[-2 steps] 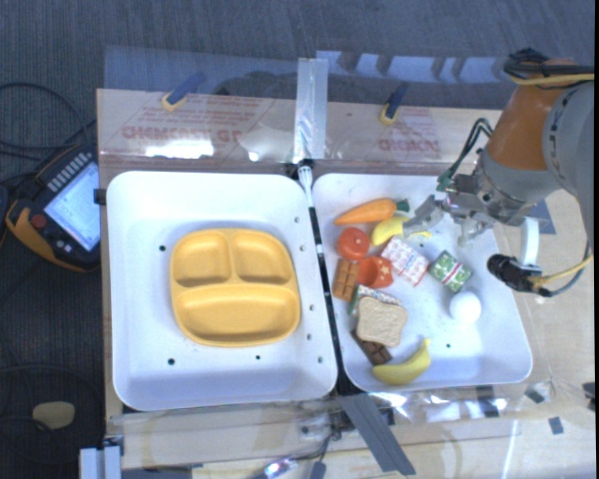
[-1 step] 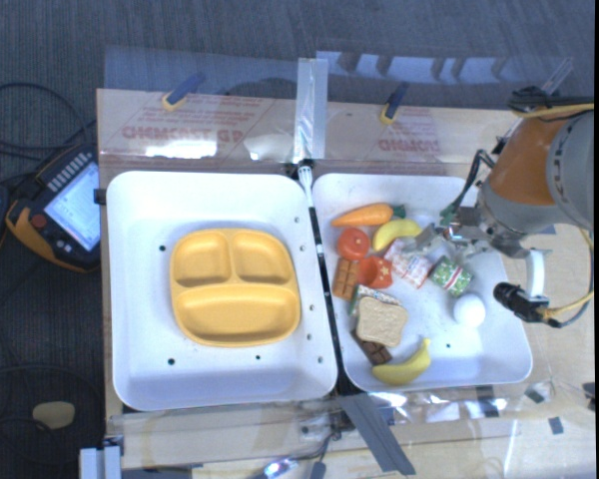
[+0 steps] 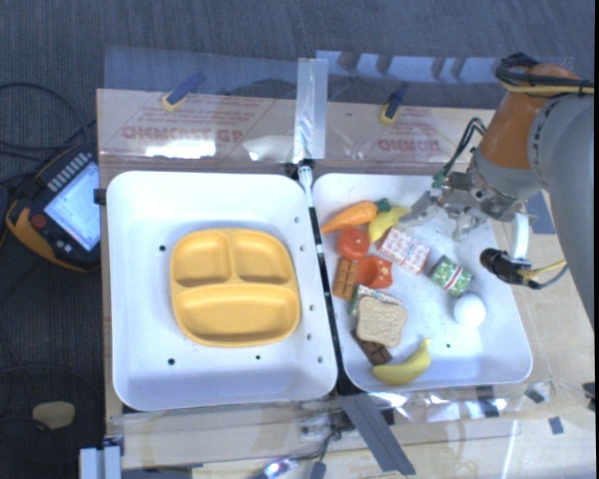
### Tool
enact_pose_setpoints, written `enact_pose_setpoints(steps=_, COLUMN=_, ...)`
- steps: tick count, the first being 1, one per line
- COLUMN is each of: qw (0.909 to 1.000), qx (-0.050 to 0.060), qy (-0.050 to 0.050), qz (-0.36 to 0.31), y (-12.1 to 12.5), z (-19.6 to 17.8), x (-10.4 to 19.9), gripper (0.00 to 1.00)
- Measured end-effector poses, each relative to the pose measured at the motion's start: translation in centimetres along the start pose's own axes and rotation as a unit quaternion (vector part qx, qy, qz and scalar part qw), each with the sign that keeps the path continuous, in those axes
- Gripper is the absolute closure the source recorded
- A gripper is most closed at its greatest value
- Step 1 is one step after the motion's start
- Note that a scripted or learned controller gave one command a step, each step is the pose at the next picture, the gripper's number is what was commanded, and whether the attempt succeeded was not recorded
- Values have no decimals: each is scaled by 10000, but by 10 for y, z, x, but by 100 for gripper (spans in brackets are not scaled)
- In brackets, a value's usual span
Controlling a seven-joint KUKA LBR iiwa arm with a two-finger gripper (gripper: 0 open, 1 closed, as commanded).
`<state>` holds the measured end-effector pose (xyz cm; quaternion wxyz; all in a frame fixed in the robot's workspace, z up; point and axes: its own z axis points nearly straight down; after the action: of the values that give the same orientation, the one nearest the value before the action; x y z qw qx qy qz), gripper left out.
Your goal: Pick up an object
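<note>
Nearest the camera, at the front of the right white bin (image 3: pixel 514 362), a yellow plastic banana (image 3: pixel 401 365) is seen lying curved along the front wall. Just behind it a slice of brown toy bread (image 3: pixel 381 320) is set over a dark brown block. To the right, a white egg-shaped piece (image 3: pixel 469 310) rests alone on bare floor, with a small green-and-white can (image 3: pixel 450 274) just beyond it. Further back, a red-and-white patterned packet (image 3: pixel 404 249), red and orange toy vegetables (image 3: pixel 357 267) and an orange plastic carrot (image 3: pixel 348 215) are crowded toward the divider. In the left white bin (image 3: pixel 120 297) a yellow compartment tray (image 3: pixel 236 285) is laid flat.

At the far right corner the two-finger gripper (image 3: pixel 463 208) is held low over the bin's back edge, under the orange-banded wrist. Whether it is released or clenched cannot be told; nothing is seen between its tips.

The can is judged the likeliest object: light, rigid, hollow plastic, somewhat slippery on its round side, and tilted, so it may roll. Hold is best taken across its short width at the middle. It lies near the gripper, forward of it and toward the camera, apart from it, with clear floor on its right side. The egg is judged harder, being smooth and rounded.
</note>
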<state>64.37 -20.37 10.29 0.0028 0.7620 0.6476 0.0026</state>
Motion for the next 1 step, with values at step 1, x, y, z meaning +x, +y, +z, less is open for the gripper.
enact_pose_setpoints(steps=1, qw=9993, qx=47, qy=0, qz=-376, y=-91, z=-37, x=-12, gripper=0)
